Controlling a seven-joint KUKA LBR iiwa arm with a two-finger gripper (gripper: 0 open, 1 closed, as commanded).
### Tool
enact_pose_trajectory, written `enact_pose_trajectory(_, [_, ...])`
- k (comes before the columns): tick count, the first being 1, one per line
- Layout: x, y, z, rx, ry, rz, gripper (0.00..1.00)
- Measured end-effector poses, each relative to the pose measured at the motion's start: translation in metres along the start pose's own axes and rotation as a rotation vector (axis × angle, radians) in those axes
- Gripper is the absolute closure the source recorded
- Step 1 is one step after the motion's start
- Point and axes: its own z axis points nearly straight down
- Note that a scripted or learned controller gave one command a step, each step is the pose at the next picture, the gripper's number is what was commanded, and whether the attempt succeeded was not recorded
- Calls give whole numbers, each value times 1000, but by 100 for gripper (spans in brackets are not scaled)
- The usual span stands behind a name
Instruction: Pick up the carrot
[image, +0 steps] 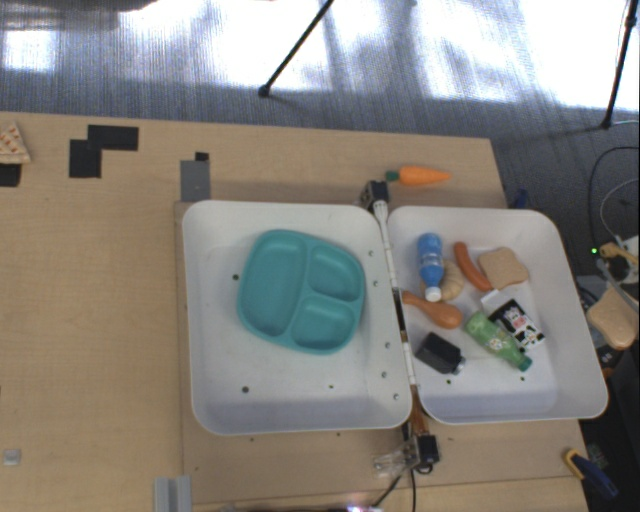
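Outside, carrot (420, 177) behind bins (300, 415)

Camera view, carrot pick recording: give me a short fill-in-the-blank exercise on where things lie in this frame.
1. The carrot lies on the bench, outside both bins, just beyond the far rim of the ____ bin.
2. The teal divided plate sits in the ____ bin.
3. The blue bottle lies in the same bin as the green bottle and the ____ block.

Missing words: right; left; black
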Motion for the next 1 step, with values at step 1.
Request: enact_pose_trajectory(1, [14, -64, 49, 7, -3, -5, 100])
